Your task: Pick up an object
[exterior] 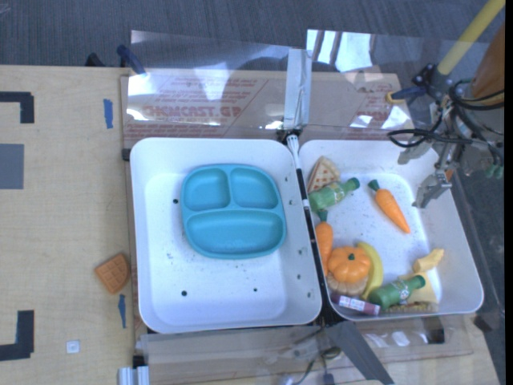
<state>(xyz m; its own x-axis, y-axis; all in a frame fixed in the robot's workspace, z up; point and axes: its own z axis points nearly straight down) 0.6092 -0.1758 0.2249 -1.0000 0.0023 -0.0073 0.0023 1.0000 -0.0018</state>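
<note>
The gripper (434, 189) is seen at the right bin's (463, 251) far right edge, its fingers apart and nothing held between them. Nearest it, a toy carrot (389, 206) lies on the bin floor. A green bottle (333, 194) and a wedge-shaped cracker (322, 172) are found by the divider. A blue divided plate (232, 211) is placed in the left bin (160, 287).

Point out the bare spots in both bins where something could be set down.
Left bin: a wide bare strip below the blue plate, plus narrow margins at its sides. Right bin: a bare patch in the middle, between the carrot, the pumpkin and the right wall. Crowded along its left wall and bottom edge, where the bottles and other food pile up.
</note>
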